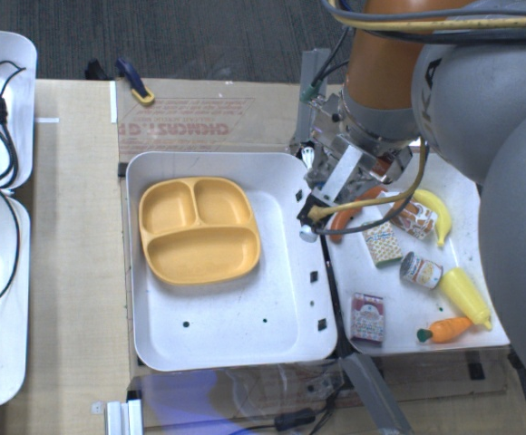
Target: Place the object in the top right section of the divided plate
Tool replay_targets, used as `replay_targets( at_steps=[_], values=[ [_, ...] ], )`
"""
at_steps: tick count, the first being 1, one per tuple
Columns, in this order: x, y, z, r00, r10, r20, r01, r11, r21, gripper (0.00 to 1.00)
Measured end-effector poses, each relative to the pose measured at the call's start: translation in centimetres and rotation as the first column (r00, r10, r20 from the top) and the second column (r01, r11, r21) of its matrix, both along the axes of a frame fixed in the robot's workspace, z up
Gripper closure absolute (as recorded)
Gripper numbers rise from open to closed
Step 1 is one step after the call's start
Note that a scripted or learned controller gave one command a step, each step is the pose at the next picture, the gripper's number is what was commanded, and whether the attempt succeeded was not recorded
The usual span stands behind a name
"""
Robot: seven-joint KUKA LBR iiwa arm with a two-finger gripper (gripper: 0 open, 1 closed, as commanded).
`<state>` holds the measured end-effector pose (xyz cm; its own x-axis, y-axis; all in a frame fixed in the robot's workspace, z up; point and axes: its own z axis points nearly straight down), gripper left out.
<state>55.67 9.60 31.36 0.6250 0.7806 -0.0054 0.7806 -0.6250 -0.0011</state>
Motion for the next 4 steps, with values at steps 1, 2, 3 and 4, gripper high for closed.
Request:
replay_targets(
  at_steps=[1, 2, 3, 4],
  values=[
    [4.3, 5.7, 3.4, 0.993, 0.121, 0.0, -0.121, 0.993, 0.0, 1.0],
    [5.3, -1.1, 0.1, 0.986, 0.168, -0.002, -0.168, 0.986, 0.001, 1.0],
    [5.3, -1.1, 0.1, 0.986, 0.169, -0.002, -0.169, 0.986, 0.001, 0.0],
    [5.3, -1.2, 0.8, 0.986, 0.169, -0.006, -0.169, 0.986, -0.001, 1.0]
  ],
)
